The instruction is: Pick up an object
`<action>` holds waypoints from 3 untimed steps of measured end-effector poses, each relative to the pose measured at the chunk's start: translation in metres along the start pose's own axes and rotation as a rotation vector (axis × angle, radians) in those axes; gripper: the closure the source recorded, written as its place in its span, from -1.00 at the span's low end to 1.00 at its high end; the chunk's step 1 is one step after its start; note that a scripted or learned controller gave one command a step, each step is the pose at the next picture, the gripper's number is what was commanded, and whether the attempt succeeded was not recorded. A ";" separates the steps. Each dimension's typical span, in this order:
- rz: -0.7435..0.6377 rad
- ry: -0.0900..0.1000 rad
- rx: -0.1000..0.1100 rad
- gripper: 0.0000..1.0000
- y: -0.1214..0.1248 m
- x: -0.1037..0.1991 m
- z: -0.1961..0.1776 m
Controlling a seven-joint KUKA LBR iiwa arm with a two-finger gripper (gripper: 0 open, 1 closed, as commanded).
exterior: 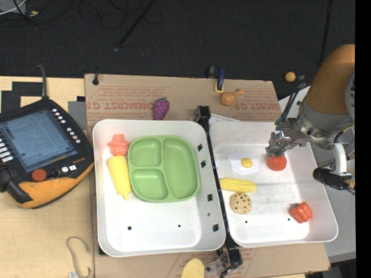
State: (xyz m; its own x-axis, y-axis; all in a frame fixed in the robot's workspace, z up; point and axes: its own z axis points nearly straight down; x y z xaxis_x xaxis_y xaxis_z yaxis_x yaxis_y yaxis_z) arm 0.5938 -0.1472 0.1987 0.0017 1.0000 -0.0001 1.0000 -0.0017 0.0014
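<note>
The right bin (pixel 324 227) holds a red tomato (pixel 277 163), a fried egg (pixel 244 164), a corn cob (pixel 237 185), a cookie (pixel 240 202) and a red pepper (pixel 300 212). My gripper (pixel 280 144) hangs directly over the tomato, its tip touching or just above the tomato's top. The arm comes in from the right, with its orange band at the upper right. The left bin (pixel 151 230) holds a green divided plate (pixel 162 168), a yellow corn-like piece (pixel 119 176) and a pink strawberry-like piece (pixel 117 145).
A teach pendant (pixel 40 149) lies left of the bins. A purple grape toy (pixel 161 108) and an orange pear-like toy (pixel 231 97) rest on the cardboard behind the bins. A yellow lemon (pixel 193 267) sits at the front edge. A black cable fitting (pixel 333 177) is at the right.
</note>
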 end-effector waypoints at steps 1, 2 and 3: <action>-0.001 0.000 0.000 1.00 0.000 -0.002 -0.031; -0.004 0.003 0.005 1.00 -0.023 0.049 -0.034; -0.003 0.003 0.008 1.00 -0.056 0.089 -0.019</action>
State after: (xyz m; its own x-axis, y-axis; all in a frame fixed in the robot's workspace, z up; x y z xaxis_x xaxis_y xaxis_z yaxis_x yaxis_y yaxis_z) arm 0.5378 -0.0576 0.2179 -0.0014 1.0000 0.0028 1.0000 0.0014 -0.0069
